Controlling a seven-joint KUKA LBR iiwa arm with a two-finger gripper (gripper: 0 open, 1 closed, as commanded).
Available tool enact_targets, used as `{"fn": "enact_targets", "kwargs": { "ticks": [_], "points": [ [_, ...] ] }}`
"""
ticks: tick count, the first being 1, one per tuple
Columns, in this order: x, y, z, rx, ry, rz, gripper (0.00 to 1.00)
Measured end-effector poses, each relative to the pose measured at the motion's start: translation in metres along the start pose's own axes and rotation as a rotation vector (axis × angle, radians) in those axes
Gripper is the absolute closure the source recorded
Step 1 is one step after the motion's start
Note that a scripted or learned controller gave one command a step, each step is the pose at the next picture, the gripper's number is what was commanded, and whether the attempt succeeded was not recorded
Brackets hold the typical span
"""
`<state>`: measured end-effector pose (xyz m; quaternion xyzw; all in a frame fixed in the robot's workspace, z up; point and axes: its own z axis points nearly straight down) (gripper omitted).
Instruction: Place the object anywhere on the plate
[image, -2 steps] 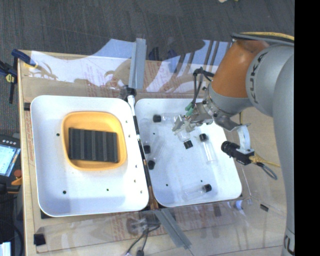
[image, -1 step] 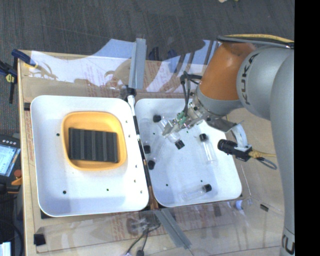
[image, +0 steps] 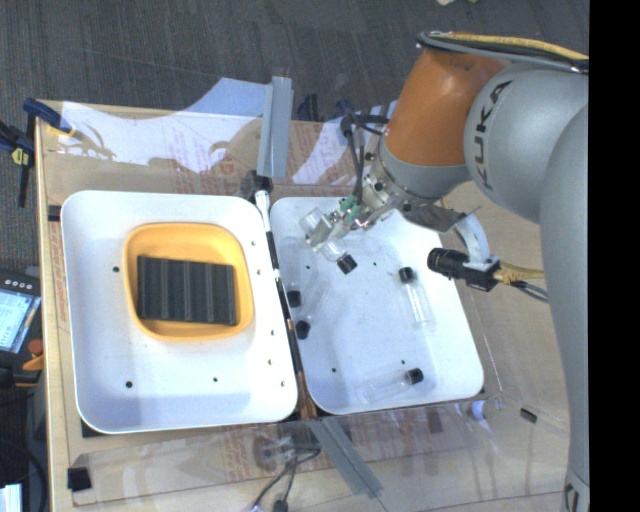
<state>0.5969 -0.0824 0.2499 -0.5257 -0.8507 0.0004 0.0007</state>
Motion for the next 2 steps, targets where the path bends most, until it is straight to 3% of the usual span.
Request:
{"fn": "enact_targets", "kwargs": {
  "ticks": [1, 2],
  "points": [
    [0.000, 0.000, 0.000, 0.000, 0.000, 0.000, 0.00],
    [-0.001, -0.008, 0.022, 0.001, 0.001, -0.305, 0.00]
  ]
}}
